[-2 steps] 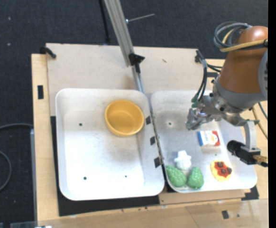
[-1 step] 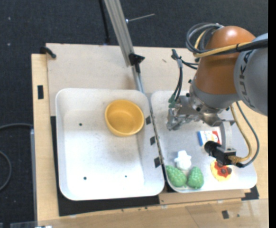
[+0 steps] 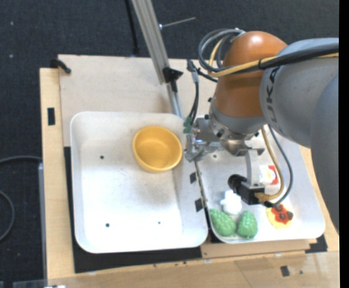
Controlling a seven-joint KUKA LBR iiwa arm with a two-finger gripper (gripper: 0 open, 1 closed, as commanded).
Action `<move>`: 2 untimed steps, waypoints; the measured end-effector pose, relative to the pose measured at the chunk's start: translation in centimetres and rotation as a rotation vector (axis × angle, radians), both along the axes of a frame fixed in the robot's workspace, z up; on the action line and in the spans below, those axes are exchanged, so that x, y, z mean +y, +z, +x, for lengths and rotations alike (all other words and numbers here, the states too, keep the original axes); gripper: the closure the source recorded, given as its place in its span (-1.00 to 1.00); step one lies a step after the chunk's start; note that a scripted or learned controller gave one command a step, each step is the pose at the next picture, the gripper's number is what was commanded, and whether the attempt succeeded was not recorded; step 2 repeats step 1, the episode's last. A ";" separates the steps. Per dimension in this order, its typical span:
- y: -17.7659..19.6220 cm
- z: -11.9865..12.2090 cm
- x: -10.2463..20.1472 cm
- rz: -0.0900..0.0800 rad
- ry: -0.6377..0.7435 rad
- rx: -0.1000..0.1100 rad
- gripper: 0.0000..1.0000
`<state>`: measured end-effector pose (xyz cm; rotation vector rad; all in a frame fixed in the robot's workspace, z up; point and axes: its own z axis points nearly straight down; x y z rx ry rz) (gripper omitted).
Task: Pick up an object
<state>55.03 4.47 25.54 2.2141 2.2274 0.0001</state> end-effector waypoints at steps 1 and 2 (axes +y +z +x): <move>-0.3 1.9 4.2 0.001 0.001 0.000 1.00; -0.3 1.9 4.2 0.001 0.001 0.000 1.00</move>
